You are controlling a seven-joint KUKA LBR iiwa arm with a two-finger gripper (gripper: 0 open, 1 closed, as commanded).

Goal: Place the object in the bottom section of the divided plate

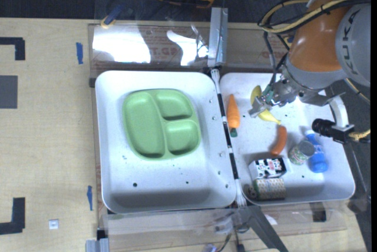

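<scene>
A green divided plate (160, 122) lies in the left bin (118, 180), with one long section on its left and two smaller sections on its right. My gripper (263, 106) hangs low in the right bin (337, 186), directly over a yellow banana (270, 118) whose ends show above and below it. The gripper body hides the banana's middle. Just to the gripper's left, an orange carrot (234, 112) lies along the bin's left wall.
The right bin also holds a red-orange sausage (280, 140), a small can (301, 152), a blue-capped bottle (316, 159), a black-and-white box (270, 167) and a grey textured block (270, 188). A raised divider (227, 139) separates the bins.
</scene>
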